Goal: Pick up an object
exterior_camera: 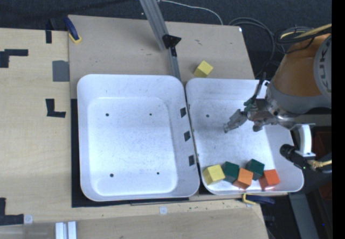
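- The left bin [132,135] has nothing to grasp in it.
- On the bench [215,49], a lone yellow block [204,68] lies just behind the right bin [215,103].
- A cluster of blocks [242,173] sits along the right bin's near wall: yellow, green, orange, touching one another.
- They look light, stiff and smooth; the outer yellow cube [213,173] offers free flat sides for a pinch.
- The claw [235,121] hangs above the right bin's middle, holding nothing; whether it is apart or together cannot be told.

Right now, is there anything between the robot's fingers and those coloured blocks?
No. In the camera view, bare white bin floor separates the fingers from the blocks clustered at the near edge.
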Robot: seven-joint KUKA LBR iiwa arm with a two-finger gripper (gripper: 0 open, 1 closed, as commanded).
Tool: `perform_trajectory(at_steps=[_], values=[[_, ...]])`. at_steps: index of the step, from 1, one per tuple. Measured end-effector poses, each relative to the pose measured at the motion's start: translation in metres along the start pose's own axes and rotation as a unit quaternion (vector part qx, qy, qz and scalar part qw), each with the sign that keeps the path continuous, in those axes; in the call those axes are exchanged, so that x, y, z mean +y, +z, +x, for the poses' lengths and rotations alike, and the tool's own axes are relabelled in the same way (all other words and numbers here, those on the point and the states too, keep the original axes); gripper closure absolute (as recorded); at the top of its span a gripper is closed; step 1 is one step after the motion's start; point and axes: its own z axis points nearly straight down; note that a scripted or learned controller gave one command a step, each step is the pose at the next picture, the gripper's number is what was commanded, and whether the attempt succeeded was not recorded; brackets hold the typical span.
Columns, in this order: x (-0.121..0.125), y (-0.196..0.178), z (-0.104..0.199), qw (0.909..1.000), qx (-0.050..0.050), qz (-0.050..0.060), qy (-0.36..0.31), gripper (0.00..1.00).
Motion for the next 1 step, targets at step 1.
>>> perform_trajectory(at_steps=[1], values=[[0.0001,-0.0097,0.0003,1.0,0.0,0.0,-0.001,1.0]])
